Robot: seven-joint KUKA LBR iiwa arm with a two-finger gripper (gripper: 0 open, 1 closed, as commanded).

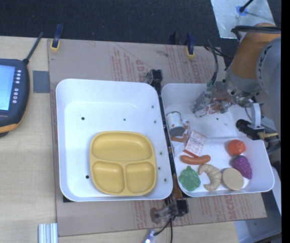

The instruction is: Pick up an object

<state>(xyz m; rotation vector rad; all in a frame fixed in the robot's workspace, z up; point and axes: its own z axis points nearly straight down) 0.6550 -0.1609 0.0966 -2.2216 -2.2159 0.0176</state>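
from above, two shallow white bins sit side by side on a brown cardboard sheet (109, 59). the left white bin (74, 100) holds a yellow plastic plate with three compartments (122, 162), lying flat toward the near side.

the right white bin (256, 186) carries the clutter. along its near edge there's a green leafy toy vegetable (189, 178), a tan toy croissant (212, 176) just beside it, then a round beige toy bun (232, 178). a purple toy grape bunch (242, 165) lies right behind the bun, and a red toy tomato (236, 147) sits beyond that. an orange-red toy sausage (195, 159) lies near the middle, with a small white and red packet (195, 142) just behind it. a small silver can (174, 120) rests on its side against the left wall.

the grey arm with the orange band (254, 54) comes in from the right, and the two-finger gripper (210, 104) is down in the far part of the right bin, over bare floor, well apart from the toys. whether its grip is released or clenched, i can't tell from here; it's a blur of metal and red bits.

off to the left, a black and orange handheld screen (0, 95) lies on the wooden bench (13, 186).
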